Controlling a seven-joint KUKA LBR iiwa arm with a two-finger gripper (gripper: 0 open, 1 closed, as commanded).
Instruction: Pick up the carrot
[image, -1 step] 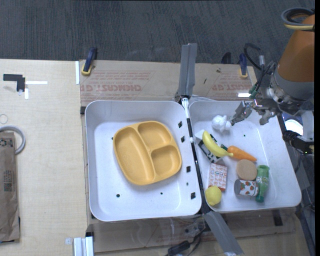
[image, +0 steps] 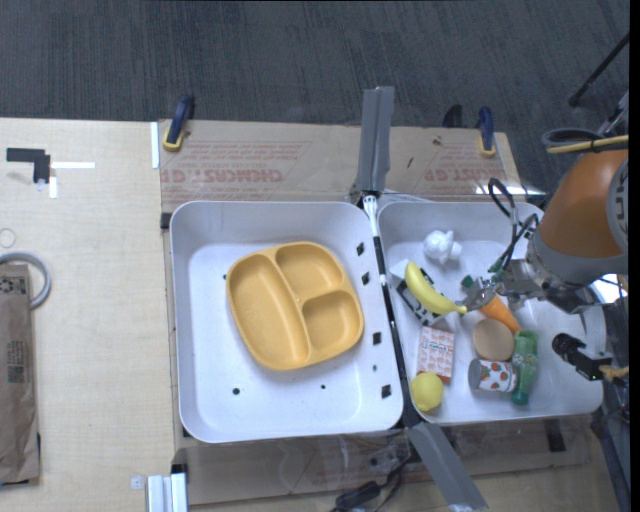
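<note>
The tapered orange carrot (image: 497, 311) lies in the right-hand shallow white bin (image: 560, 400), beside the curved yellow banana (image: 430, 290). The arm's two-finger hand (image: 484, 291) sits at the carrot's upper end; whether it is spread or pressed together cannot be told.

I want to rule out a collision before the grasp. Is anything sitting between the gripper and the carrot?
Nothing visible does. The gripper sits right at the upper end of the orange carrot in the right white bin. A tan round object lies just below the carrot.

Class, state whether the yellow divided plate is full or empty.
Empty: all three compartments of the yellow plate in the left bin show bare.
</note>
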